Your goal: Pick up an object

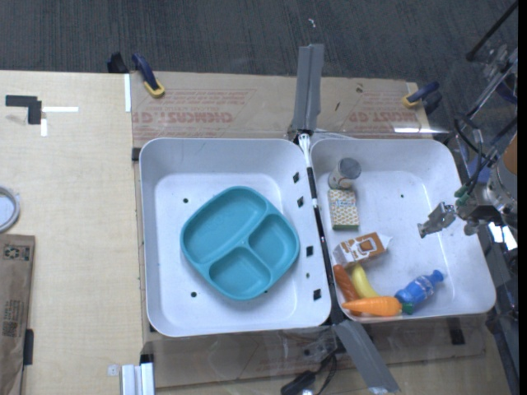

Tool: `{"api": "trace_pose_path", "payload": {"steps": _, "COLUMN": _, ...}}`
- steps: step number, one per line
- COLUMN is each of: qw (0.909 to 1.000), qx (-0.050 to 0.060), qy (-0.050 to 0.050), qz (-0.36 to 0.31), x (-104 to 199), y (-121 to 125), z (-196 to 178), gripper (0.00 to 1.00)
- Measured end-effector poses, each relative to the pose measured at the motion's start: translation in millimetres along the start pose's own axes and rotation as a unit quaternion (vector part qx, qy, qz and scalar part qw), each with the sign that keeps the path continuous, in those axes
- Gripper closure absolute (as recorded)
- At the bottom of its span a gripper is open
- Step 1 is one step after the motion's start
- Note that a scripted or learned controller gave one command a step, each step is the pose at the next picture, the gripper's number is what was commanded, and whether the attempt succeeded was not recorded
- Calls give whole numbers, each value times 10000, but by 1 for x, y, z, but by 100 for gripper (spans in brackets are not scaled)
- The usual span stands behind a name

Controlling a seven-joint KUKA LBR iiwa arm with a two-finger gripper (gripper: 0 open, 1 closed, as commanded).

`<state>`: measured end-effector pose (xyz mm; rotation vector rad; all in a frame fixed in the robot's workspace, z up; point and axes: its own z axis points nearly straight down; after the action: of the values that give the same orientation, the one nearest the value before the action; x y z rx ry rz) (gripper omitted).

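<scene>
My gripper hangs over the right side of the right bin, open, with nothing between its fingers. Below it and slightly to the left, a small blue bottle lies near the bin's front edge. An orange carrot, a yellow banana and a red piece crowd the front left corner. An orange and white carton lies left of the gripper. Farther back are a pale green block and a grey can.
A teal divided plate lies in the left bin. A grey divider post stands behind the seam between the bins. Blue and yellow clamps hold the board at the back. The arm's body rises along the right edge.
</scene>
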<state>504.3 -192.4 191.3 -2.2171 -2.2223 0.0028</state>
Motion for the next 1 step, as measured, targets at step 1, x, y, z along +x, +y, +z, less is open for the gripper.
{"api": "trace_pose_path", "payload": {"steps": 1, "qw": 9988, "qx": -11, "qy": -1, "qz": -482, "x": -14, "y": -27, "z": 100, "gripper": 0}}
